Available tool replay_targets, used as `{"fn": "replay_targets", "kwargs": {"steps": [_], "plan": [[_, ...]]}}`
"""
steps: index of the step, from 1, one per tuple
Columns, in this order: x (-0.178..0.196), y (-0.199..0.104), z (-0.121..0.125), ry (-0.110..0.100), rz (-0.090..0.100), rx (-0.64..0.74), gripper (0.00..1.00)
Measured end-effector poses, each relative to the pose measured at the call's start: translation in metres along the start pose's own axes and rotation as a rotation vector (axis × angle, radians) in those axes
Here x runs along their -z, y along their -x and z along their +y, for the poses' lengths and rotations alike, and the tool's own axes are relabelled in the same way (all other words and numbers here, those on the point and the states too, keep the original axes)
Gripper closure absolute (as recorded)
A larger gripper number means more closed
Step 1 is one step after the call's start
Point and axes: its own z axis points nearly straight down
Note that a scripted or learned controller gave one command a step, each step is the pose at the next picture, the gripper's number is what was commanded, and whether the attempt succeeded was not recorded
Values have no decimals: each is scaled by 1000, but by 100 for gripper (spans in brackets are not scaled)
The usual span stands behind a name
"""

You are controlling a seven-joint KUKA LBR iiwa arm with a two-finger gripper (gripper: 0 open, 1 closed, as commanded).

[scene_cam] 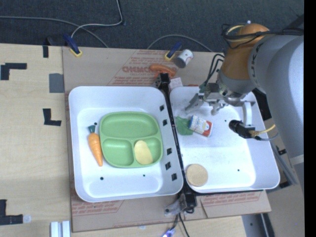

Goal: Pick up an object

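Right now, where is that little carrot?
The carrot lies in the left bin, against the left edge of the green tray, far from the gripper over the right bin.

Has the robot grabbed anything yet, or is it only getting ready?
Nothing looks grabbed yet. The gripper hangs over the right bin, just above the small can and the green thing, with nothing seen between its fingers. The round cookie lies near that bin's front corner. In the left bin the carrot and green tray sit untouched. Reaching down, gripping and lifting are left.
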Motion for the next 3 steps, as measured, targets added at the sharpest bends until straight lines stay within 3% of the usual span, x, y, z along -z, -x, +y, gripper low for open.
{"fn": "replay_targets", "kwargs": {"steps": [1,2,3], "plan": [[-41,-7,-12,1,-1,-1,0],[-19,32,-33,-2,0,-2,0],[-40,33,-51,4,0,0,0]]}}
